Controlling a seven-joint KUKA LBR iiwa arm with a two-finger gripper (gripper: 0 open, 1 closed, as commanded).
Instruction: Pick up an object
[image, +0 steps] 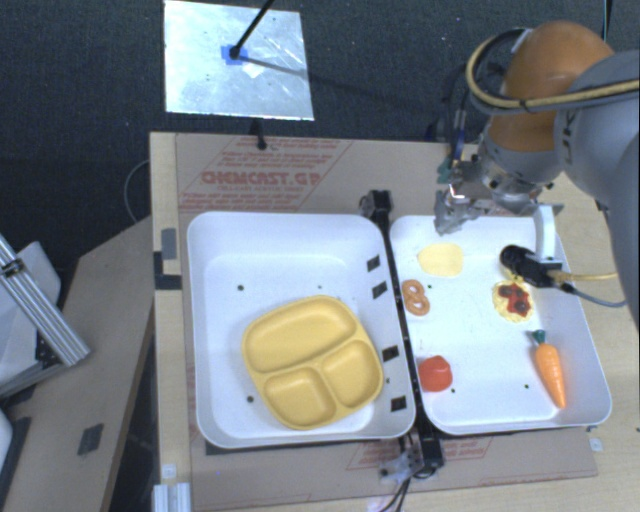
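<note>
Carrot (549, 371) front-right; hand (450, 217) above pale disc (441, 260), apart.

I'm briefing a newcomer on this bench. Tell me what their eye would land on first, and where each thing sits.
The yellow tray stands out most, lying in the left bin. Next comes the arm's orange band at upper right, with the gripper hanging over the far edge of the right bin, just above a pale yellow disc. Small bright food toys dot that bin: a pretzel, a tomato and a carrot.
</note>
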